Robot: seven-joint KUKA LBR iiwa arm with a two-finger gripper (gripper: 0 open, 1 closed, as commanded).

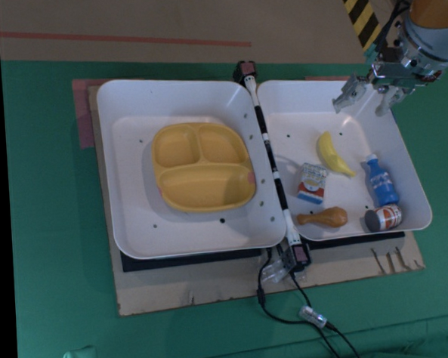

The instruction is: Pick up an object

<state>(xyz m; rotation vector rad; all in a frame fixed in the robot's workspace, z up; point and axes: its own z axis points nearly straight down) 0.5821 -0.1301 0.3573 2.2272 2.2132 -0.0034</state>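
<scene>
White plastic bins are sitting side by side on my remote feed. I am watching the gripper [366,95] hovering above the right bin's [303,105] far edge, its fingers spread wide apart and gripping nothing. Below it are lying a banana [333,154], a blue bottle [380,181], a small carton [311,183], a drumstick [325,218] and a can [384,218]. A yellow divided tray [202,167] is resting in the left bin [125,105].

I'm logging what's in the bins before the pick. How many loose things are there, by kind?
Toy food (banana, chicken drumstick): 2
Drink containers (blue bottle, can, small carton): 3
Divided yellow tray: 1
Total: 6
</scene>
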